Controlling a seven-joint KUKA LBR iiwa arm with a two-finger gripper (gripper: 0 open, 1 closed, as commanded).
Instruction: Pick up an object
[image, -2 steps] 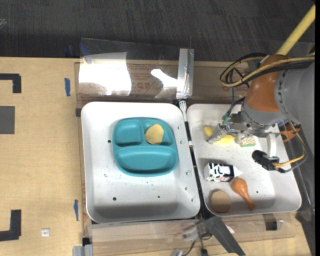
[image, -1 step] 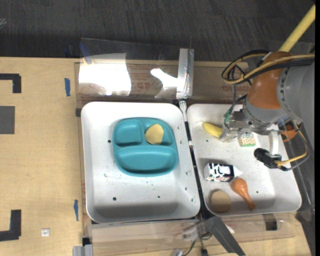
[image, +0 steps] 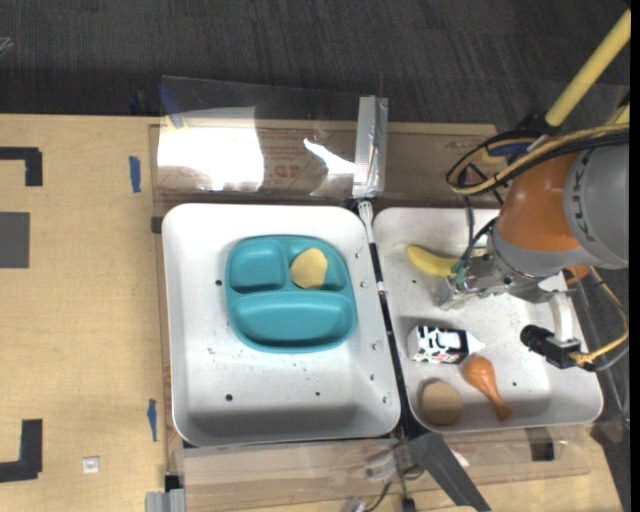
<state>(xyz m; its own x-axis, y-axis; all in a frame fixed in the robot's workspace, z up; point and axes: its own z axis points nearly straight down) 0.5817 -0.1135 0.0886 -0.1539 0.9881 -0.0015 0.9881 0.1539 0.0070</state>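
Banana (image: 432, 261) is my likeliest target, lying in the right bin (image: 585, 400) just left of my gripper (image: 452, 290), which hangs low over the bin floor. I can't tell how the pincer stands; it is too small and too tangled with its own hardware to read. I see nothing held in it, so I judge the pick not yet made: the approach looks nearly done, and the closing and lifting are left. Just below the gripper lies a black-and-white patterned item (image: 440, 344); further below it, an orange gourd-shaped toy (image: 483, 378) and a round brown piece (image: 440, 402) beside it. Well to the left of the gripper, in the left bin (image: 200, 380), sits a teal divided tray (image: 290, 318) with a yellow lump (image: 309, 267) in its upper right compartment
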